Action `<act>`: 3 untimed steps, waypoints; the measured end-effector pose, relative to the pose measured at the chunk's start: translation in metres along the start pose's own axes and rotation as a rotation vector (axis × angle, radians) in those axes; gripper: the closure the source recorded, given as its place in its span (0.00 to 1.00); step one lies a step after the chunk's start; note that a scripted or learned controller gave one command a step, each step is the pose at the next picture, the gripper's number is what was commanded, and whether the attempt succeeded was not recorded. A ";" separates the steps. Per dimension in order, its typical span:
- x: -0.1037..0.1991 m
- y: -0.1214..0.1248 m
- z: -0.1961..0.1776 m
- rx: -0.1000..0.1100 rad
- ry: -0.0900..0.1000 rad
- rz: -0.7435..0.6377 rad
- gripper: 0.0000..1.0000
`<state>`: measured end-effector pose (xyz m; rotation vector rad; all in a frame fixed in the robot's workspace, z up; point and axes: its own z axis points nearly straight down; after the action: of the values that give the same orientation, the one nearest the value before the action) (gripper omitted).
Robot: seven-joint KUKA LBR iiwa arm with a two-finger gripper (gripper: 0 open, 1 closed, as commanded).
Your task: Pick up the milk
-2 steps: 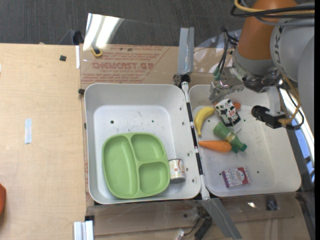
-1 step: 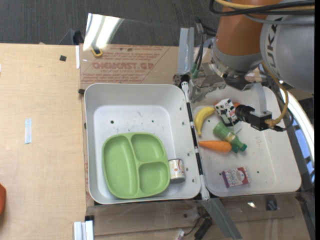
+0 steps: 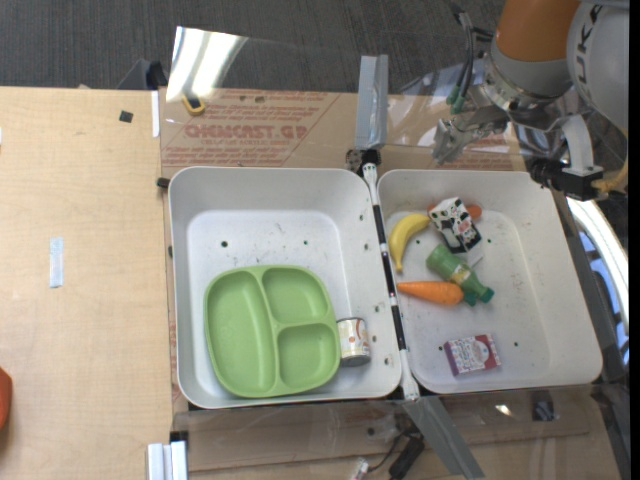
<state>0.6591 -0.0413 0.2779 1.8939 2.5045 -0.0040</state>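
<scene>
Left bin (image 3: 190, 268): holds a green divided plate (image 3: 272, 330) toward its near side. A small tin can (image 3: 351, 340) lies on its side just beside the plate's right edge, against the wall between the bins.

Right bin (image 3: 540, 298): a cluster sits in its far-left part.
- Banana (image 3: 403, 238): curved, at the left of the cluster.
- Milk (image 3: 455, 223): small carton with black-and-white cow patches, at the far end of the cluster, tilted. It touches or nearly touches the green bottle (image 3: 458, 273) on its near side; something orange shows just behind it on the right.
- Carrot (image 3: 430, 291): lies crosswise, nearer than the bottle.
- Small red packet (image 3: 470, 354): flat, well apart, near the front wall.

Gripper (image 3: 455, 140): hangs beyond the far wall of the right bin, above and behind the milk. Whether it is released or clenched cannot be told; nothing is seen in it.

Handling note, as judgement: the pick has not begun. The approach should come down from the far side, straight over the carton, with the grip set across its narrower faces. Crowding from the banana and bottle is the main risk.
</scene>
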 end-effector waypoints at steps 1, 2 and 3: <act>-0.017 -0.120 -0.007 0.002 0.002 -0.026 1.00; 0.053 -0.078 0.009 0.002 0.002 -0.075 1.00; 0.008 -0.187 0.041 0.002 0.003 -0.116 1.00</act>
<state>0.4773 -0.0845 0.2366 1.7484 2.6129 -0.0039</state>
